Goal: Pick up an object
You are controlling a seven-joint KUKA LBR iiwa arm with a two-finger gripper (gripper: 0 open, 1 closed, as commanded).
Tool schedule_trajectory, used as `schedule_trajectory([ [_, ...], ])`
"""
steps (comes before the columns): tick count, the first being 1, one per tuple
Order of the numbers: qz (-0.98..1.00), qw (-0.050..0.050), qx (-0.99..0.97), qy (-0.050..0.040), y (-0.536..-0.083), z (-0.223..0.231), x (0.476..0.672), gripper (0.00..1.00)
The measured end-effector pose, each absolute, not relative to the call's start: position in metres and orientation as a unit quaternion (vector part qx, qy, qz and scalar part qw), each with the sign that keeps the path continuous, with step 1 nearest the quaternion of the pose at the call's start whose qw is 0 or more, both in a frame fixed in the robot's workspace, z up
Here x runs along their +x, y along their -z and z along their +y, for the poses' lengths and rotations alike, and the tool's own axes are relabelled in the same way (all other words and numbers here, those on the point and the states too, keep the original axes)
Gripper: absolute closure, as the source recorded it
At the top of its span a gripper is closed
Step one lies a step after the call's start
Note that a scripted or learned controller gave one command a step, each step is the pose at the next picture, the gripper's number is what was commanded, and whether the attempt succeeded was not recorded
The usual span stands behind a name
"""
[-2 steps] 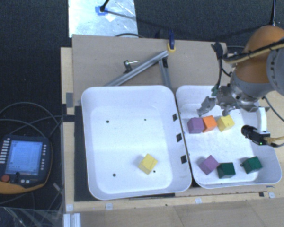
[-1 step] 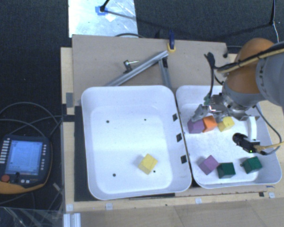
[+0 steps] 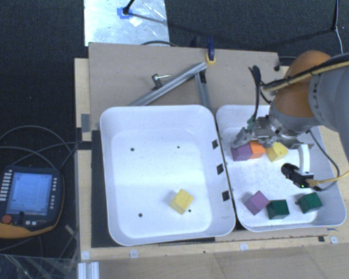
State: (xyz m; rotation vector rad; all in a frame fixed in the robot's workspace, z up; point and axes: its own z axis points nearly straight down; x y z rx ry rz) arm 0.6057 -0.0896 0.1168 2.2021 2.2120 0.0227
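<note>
Grey arm with orange band reaches into the right bin (image 3: 331, 217), gripper (image 3: 257, 137) low over a cluster of blocks; its grip state can't be told from this angle. Purple block (image 3: 241, 152), orange block (image 3: 256, 150) and yellow block (image 3: 276, 151) sit just below the gripper, touching or nearly so. Farther below it lie another purple block (image 3: 257, 201) and two green blocks (image 3: 277, 208) (image 3: 309, 202); well to its left, in the left bin (image 3: 113, 127), a yellow cube (image 3: 181, 201).

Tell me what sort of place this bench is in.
Probably a robotics lab test bench: a grey robot arm reaches over two white bins holding small coloured blocks, and a teach pendant lies on the dark carpet nearby.
</note>
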Motion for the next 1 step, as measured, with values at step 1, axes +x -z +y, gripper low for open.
schedule_trajectory([
  [1,0.709,0.011,0.705,-0.0081,-0.1263,-0.0898,0.6065,1.0],
])
